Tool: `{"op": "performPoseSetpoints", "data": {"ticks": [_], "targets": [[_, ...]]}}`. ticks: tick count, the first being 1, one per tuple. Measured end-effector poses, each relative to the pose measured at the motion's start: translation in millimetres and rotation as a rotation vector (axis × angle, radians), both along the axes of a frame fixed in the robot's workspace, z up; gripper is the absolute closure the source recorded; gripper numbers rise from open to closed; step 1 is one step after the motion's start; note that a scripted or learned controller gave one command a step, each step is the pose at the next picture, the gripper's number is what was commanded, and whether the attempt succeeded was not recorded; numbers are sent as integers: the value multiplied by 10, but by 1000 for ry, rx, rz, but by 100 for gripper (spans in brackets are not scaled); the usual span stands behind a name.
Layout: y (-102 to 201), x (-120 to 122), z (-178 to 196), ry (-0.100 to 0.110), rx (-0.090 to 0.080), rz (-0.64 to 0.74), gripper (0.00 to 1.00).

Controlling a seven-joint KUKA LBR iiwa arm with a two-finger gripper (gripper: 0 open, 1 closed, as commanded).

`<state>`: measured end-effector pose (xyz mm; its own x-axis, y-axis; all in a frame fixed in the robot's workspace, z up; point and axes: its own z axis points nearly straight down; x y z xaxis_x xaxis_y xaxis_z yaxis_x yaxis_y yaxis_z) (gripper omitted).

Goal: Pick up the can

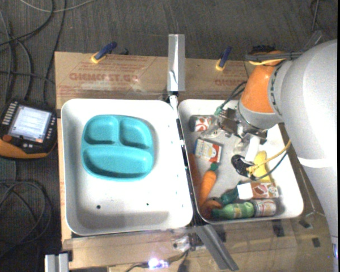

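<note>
Two white bins (68, 208) are set side by side on the bench, and the gripper (231, 123) is poised beside the can (201, 123) at the right bin's far end. Whether anything is clasped cannot be told. The can, small with a red label, lies tipped, so a centred closing is judged to be needed next.

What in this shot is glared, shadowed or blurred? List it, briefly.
Camera view: a bright glare spot burns at the bottom edge; the left bin has a soft shadow across its floor below the teal tray; the arm is washed out to pale grey at right; the can and the items in the right bin are soft, their labels unreadable.
</note>
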<state>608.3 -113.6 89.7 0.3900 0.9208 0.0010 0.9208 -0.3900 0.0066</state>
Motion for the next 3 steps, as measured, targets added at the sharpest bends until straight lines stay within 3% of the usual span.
{"op": "performPoseSetpoints", "data": {"ticks": [1,2,3], "targets": [[77,379,-66,111,2,-195,0],[-503,471,438,64,2,-346,0],[-805,463,-52,44,-1,-500,0]]}}
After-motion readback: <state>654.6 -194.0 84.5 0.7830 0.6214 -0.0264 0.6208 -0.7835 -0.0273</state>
